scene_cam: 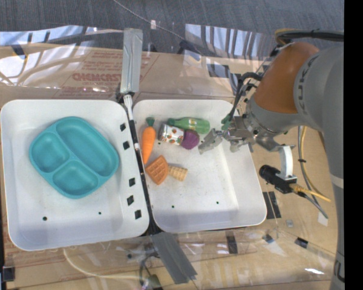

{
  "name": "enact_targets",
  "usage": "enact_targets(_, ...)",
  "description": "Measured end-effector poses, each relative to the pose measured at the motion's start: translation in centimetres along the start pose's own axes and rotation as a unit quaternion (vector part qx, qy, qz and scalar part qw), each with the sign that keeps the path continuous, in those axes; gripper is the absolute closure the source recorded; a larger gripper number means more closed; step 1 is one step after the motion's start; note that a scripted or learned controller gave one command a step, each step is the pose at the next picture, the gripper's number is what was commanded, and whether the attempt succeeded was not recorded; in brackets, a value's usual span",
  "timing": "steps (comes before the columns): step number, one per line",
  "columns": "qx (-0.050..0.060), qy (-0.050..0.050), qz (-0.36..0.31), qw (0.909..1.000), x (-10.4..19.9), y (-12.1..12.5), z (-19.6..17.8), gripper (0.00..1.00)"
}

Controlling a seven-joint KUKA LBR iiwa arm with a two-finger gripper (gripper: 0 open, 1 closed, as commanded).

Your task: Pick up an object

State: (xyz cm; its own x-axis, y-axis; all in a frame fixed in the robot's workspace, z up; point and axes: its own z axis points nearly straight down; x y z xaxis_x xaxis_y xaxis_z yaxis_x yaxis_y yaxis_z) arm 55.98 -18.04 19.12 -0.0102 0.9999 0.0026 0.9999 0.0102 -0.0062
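- Toy food, small pieces of moulded plastic, lies in a loose cluster in the upper left part of the right shallow white bin (230, 213); none of it is lifted, so by the look of it the pick is not yet made.
- Nearest the camera sit a ridged orange waffle-like square (158, 170) and, touching its right side, a tan cone-shaped piece (178, 174) with a grid pattern.
- Above them a smooth orange toy carrot (147, 144) with a green tip stands along the bin's left wall.
- Beside it lies a small white printed carton (170, 134), with a glossy purple rounded piece (190, 139) touching its right side.
- A green bottle-shaped toy (191, 124) lies farthest back, on its side.
- Metal two-finger gripper (210, 141) hangs just right of the purple piece, its fingers slightly spread with nothing between them; closing on an item and raising it remain to be done.
- Left shallow white bin (24, 222) carries a matte teal plate (74, 156) divided into three compartments.
- Beyond both bins, cardboard (97, 71) under shiny clear film covers the bench.
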Motion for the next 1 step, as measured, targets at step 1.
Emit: enact_targets(1,0.001,0.000,0.067,0.9977,4.99,4.86,6.64,0.00)
